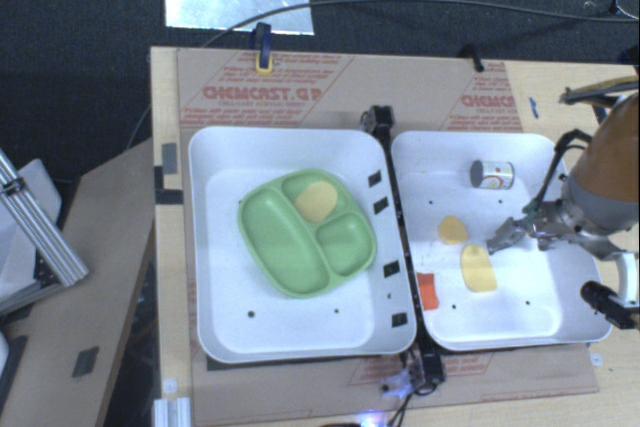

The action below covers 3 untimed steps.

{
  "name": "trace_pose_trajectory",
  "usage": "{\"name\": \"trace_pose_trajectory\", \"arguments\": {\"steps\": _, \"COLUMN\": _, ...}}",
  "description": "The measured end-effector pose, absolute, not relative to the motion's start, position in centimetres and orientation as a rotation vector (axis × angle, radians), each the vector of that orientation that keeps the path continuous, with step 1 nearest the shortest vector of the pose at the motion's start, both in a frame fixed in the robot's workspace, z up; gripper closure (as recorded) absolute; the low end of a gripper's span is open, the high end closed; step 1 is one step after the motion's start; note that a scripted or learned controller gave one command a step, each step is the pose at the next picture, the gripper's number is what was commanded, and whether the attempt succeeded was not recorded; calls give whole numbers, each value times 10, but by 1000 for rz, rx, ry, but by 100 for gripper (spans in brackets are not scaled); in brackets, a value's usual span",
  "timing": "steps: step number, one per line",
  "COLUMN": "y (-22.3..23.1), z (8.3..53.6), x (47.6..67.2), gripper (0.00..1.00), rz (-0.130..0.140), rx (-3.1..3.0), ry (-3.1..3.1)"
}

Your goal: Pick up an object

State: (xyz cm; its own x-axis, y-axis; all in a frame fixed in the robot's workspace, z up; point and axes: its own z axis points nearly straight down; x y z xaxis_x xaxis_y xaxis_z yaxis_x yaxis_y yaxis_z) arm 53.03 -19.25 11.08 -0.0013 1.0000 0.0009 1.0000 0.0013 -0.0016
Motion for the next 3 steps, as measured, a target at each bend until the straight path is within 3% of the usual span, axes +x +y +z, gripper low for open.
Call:
{"name": "trace_pose_trajectory", "arguments": {"steps": 1, "y": -193, "z": 84, "x": 531, "gripper": 0, "rz": -1, "rx": -2223, "ry": -2223}}
{"name": "trace_pose_trajectory", "arguments": {"steps": 2, "y": -193, "z": 96, "x": 532, "gripper": 100, "rz": -3, "rx": -2224, "ry": -2225}}
{"name": "trace_pose_trajectory", "arguments": {"steps": 3, "y": -200, "z": 155, "x": 528, "gripper": 100, "rz": -4, "rx": -2228, "ry": -2225}}
